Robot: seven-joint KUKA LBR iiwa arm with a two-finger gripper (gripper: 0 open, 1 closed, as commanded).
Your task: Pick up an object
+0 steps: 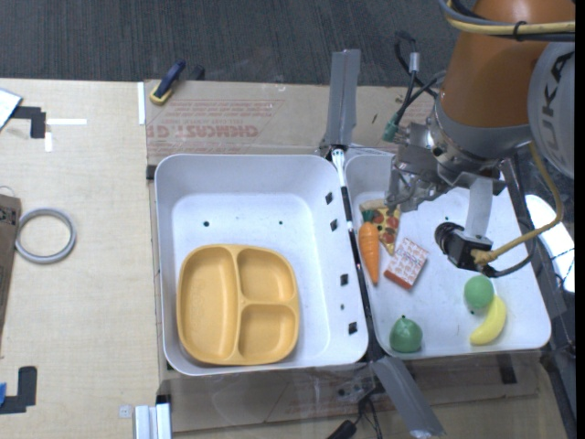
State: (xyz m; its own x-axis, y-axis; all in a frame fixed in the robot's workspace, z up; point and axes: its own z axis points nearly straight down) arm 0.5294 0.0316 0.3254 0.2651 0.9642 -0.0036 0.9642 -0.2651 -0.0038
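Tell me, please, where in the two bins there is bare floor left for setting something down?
The left bin has bare floor behind the yellow tray, up to its back wall. In the right bin, a small patch lies between the cracker box, green ball and green pepper. It is crowded along its left wall, around the carrot and the claw.
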